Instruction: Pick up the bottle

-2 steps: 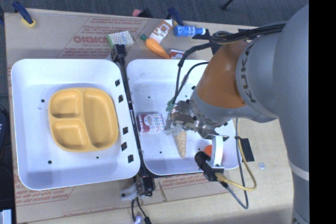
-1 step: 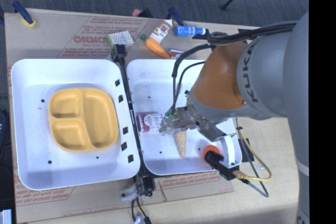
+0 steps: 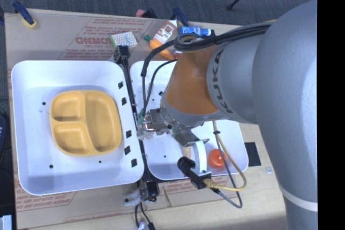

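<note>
Arm (image 3: 242, 78) over rt bin (image 3: 161, 163); bottle (image 3: 164, 35) near far rim.

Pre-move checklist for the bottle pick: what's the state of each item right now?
1. Bottle located: ok, lying at the far rim of the right bin, partly behind the arm.
2. Gripper at bottle: not ok, it is low by the wall between the bins, away from the bottle.
3. Bottle inside or outside the bin: cannot tell, the arm hides that edge.
4. Plate out of the way: ok, in the left bin.
5. Orange item apart from gripper: ok, in the right bin.
</note>
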Robot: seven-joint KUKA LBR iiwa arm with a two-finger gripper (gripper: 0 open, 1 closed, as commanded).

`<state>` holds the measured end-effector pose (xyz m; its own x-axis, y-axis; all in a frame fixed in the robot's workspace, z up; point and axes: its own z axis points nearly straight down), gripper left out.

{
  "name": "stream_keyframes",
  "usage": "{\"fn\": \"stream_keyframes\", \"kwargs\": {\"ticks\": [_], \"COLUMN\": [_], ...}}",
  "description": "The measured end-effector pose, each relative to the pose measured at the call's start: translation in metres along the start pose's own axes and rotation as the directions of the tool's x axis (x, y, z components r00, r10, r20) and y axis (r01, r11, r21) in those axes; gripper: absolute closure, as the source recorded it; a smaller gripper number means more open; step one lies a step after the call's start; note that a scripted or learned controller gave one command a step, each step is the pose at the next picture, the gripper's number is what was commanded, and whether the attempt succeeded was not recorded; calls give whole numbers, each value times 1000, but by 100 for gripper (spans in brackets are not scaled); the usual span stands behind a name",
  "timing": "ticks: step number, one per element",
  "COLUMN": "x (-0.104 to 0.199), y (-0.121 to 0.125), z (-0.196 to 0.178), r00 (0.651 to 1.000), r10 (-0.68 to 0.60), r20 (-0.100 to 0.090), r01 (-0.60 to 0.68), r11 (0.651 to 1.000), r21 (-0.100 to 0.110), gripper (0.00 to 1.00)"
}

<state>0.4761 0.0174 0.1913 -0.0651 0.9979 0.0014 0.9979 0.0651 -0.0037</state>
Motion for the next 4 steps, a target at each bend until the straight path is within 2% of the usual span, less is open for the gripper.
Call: {"fn": "stream_keyframes", "kwargs": {"ticks": [1, 2, 3, 4], "x": [-57, -31, 40, -36], "y": [-3, -3, 2, -2], "z": [-113, 0, -28, -120], "r00": [937, 979, 986, 999], "r10": [-349, -204, -169, -35], "r20": [3, 0, 1, 1], "r01": [350, 204, 169, 35], "r11": [937, 979, 986, 999], "r21": [-2, 2, 0, -2], "gripper": [100, 100, 100, 100]}}
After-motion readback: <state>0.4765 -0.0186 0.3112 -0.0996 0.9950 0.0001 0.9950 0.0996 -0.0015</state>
